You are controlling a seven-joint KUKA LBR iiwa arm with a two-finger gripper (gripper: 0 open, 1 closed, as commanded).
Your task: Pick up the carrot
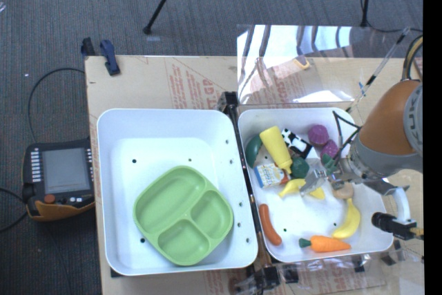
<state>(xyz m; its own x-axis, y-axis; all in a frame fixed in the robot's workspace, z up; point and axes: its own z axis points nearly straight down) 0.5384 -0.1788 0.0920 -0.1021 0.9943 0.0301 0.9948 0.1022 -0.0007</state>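
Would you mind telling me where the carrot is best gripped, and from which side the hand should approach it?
Probably across the thick orange middle of the carrot, coming straight down from above. It lies flat on the right bin's floor near the front wall, green top pointing left and tip right, so the fingers should close front-to-back across its width. The banana sits close behind, leaving little room there.

The arm point(395, 128) runs off the view's right edge. Its gripper point(324, 179), low over the right bin point(376, 235) by the middle clutter, is blurred. The small carton point(268, 175) beside the yellow bottle point(276, 146) carries print too small to read, perhaps a juice label.
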